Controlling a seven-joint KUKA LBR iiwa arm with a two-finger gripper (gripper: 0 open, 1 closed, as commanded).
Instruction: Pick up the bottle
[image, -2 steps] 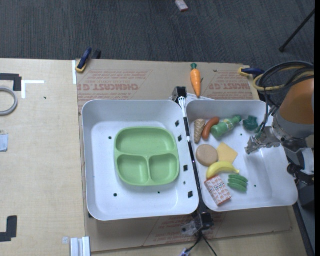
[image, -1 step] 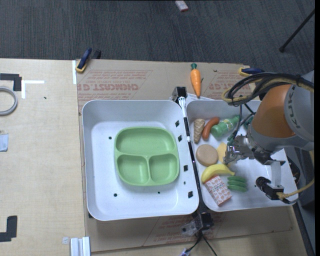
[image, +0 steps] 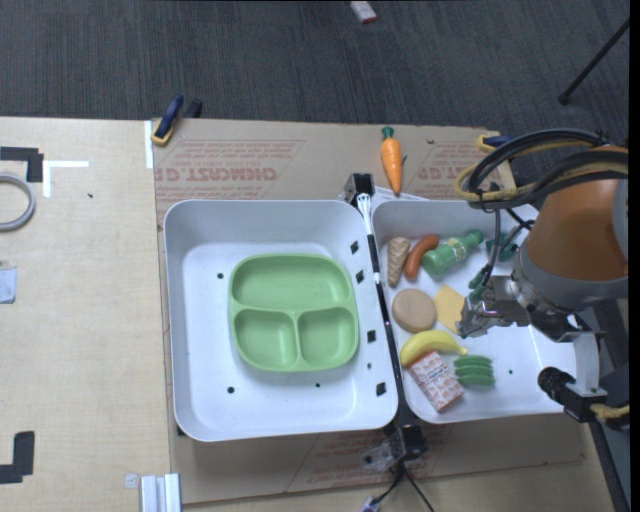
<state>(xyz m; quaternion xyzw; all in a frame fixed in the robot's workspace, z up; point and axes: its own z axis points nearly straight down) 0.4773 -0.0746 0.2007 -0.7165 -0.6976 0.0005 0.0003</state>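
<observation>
The green bottle lies on its side near the back of the right bin, between a red sausage and the arm's cables. My gripper hangs below the orange wrist band, over the middle of that bin. It is in front of the bottle and apart from it, just right of a yellow cheese slice. Nothing shows in its grasp.
The right bin also holds a bread roll, a round cookie, a banana, a red box and a green vegetable. A green divided tray lies in the left bin. A toy carrot lies behind the bins.
</observation>
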